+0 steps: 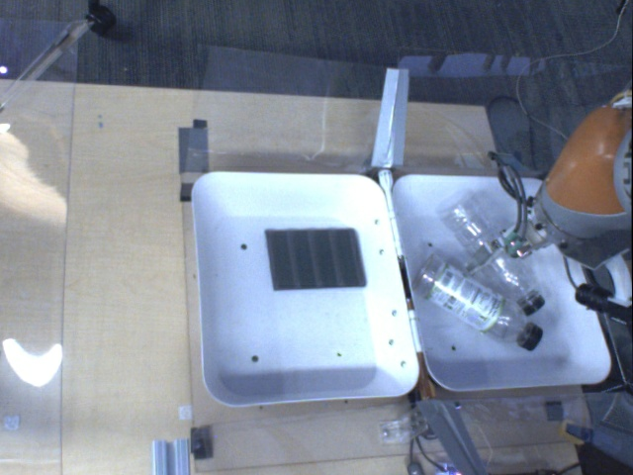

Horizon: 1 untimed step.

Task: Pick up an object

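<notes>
I observe two clear plastic bottles in the right bin (593, 364). One bottle (465, 300), labelled, lies on its side near the bin's middle, its dark cap (530, 337) pointing toward the bin's lower right corner. A second clear bottle (473, 228) lies just above it, nearer the bin's far wall. The claw (514, 241) sits low over the bin, just right of that upper bottle; I cannot tell its state. The left bin (227, 295), adjoining the right bin, carries a dark ribbed rectangle (316, 258). Both bins rest on the counter (109, 265).
</notes>
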Motion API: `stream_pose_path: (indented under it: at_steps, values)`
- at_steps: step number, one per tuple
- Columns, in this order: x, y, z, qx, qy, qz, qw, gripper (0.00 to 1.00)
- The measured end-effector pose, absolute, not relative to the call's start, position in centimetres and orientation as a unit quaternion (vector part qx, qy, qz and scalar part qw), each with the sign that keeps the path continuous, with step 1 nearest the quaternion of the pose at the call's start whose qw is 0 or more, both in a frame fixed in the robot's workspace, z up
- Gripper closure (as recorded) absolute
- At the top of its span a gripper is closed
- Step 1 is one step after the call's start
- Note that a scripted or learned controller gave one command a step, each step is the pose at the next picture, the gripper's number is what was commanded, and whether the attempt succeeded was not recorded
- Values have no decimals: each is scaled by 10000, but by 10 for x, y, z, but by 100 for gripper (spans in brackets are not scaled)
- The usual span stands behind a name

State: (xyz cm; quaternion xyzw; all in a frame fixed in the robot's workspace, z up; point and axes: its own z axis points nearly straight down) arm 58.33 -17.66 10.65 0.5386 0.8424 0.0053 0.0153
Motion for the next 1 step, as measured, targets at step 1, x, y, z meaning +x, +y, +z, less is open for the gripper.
stream_pose_path:
  at_steps: [1]
  values:
    - [615,-138,176,5332,8460,19,36,100]
